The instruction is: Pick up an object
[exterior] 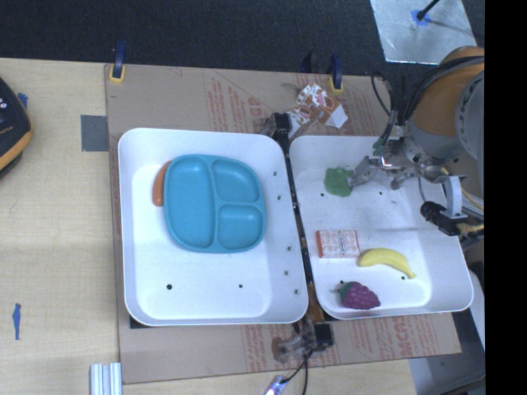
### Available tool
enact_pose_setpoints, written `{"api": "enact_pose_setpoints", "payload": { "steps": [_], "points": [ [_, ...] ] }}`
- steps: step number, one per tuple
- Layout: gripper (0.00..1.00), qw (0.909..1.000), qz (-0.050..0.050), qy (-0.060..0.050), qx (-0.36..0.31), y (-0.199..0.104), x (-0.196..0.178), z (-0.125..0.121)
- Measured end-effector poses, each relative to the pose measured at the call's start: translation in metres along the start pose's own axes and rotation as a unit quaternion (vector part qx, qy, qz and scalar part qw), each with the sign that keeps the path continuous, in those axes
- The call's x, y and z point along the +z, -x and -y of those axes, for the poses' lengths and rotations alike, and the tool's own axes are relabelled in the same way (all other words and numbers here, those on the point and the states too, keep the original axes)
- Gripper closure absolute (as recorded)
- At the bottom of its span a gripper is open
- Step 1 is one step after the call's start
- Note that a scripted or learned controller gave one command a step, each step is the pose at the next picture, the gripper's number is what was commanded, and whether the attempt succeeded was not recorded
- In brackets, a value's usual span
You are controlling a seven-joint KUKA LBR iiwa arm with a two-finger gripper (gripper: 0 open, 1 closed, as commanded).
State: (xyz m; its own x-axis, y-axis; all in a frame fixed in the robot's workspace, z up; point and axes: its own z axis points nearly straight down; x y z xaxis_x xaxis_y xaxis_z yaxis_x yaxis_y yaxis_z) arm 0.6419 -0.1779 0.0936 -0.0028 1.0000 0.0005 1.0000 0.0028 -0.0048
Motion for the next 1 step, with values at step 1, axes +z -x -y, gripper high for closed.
{"api": "enact_pose_setpoints", "payload": {
  "steps": [1],
  "points": [
    [0.00,1.0000,0.001,0.000,-0.001,-0.0106,0.0024,0.0614]
  ]
}}
